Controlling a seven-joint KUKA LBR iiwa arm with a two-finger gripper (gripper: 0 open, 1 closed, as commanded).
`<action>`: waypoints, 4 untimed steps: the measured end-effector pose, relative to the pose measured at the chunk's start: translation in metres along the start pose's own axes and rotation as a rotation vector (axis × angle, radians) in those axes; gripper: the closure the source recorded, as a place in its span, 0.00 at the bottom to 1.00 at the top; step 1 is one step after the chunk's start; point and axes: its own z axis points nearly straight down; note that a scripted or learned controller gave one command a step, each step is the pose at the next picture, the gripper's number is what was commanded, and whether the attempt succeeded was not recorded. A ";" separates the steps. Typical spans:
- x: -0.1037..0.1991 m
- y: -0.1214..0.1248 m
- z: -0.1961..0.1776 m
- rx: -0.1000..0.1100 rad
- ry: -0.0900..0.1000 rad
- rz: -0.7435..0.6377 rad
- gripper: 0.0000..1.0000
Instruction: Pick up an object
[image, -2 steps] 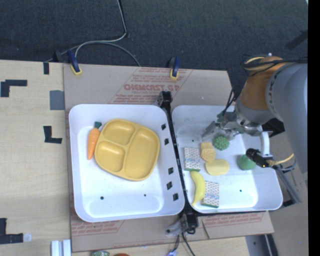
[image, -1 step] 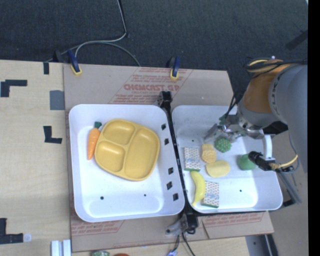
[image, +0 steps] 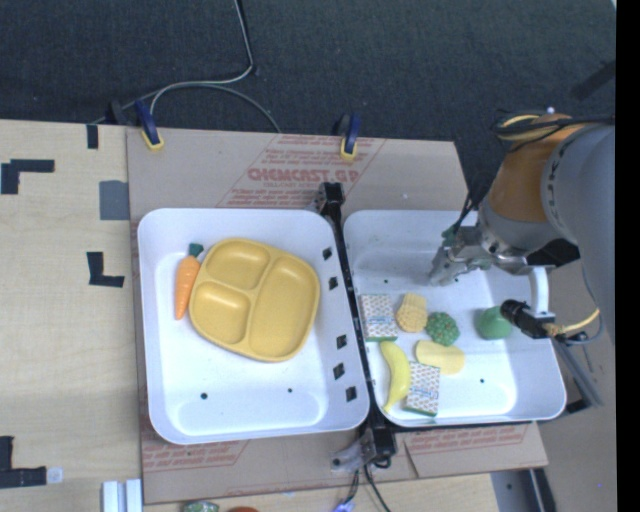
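Camera view – hand (image: 447, 268) over right bin (image: 500, 400), finger state unclear, near corn (image: 411, 313)

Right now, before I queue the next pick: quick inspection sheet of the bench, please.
Surface: brown cardboard sheet on a wooden bench, held by two clamps at the far edge; two shallow white bins side by side.
Job's things: right white bin holds a yellow banana, yellow corn cob, green broccoli, pale yellow piece, round green item and two patterned packets.
Clutter: left white bin holds a yellow divided plate with an orange carrot beside it.
Grippers: gripper over the right bin's far side, holding nothing visible.
Cables: black cable across the dark floor.
Surroundings: dark carpet.
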 end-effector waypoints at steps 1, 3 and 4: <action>0.000 0.000 0.000 0.001 0.000 0.000 0.00; -0.008 -0.076 0.003 0.011 0.007 0.003 1.00; 0.044 -0.045 -0.050 0.015 0.008 0.001 1.00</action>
